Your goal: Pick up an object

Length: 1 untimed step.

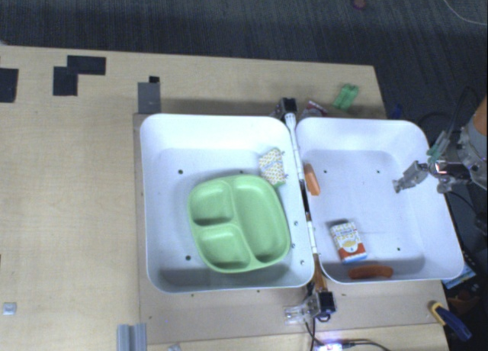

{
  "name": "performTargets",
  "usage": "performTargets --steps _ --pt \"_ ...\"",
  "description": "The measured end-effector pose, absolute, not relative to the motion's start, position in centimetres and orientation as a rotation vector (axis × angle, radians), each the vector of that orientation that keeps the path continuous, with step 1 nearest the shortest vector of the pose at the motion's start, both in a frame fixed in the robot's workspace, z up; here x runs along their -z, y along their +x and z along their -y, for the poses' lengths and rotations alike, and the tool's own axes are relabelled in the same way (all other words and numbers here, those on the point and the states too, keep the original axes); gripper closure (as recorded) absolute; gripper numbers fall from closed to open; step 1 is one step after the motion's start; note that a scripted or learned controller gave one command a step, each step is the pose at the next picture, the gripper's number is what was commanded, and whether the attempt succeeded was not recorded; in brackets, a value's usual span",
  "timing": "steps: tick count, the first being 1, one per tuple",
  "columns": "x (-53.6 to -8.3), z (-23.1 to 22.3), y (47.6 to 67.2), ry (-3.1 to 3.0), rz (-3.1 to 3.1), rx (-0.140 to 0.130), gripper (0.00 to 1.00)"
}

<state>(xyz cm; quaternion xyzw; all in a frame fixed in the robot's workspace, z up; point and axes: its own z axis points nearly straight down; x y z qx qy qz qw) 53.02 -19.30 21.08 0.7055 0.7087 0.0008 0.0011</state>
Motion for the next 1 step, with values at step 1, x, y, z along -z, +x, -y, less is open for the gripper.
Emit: performTargets --steps 1 --pt "-12.04 12.25 50.92 2.217 -2.226 -0.002 0.0"
